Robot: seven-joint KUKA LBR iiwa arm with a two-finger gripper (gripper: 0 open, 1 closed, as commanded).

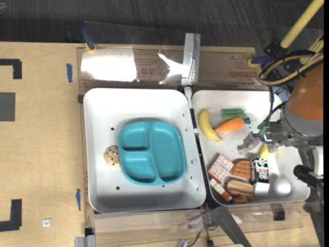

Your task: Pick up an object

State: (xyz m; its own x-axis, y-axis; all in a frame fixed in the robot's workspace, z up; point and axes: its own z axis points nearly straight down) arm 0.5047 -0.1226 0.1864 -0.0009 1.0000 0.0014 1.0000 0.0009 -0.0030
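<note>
My gripper [255, 141] hangs low over the middle of the right bin [205, 98], reaching in from the right. A small yellow piece [264, 150] shows just beneath its right side; I cannot tell whether it is gripped. An orange carrot [230, 125] and a green item [234, 112] lie just up-left of the gripper. At the bin's left lies a yellow banana [206, 125]. Toward the front are a red-and-white box [221, 169], a brown bun [240, 178], a black-and-white carton [260, 172] and a grey round piece [282, 188].
The left bin [97, 138] holds a teal divided plate [152, 151] with a cookie [111, 156] beside its left edge. A low wall [194, 138] separates the bins. Cables and a yellow pole [303, 19] sit at the back right.
</note>
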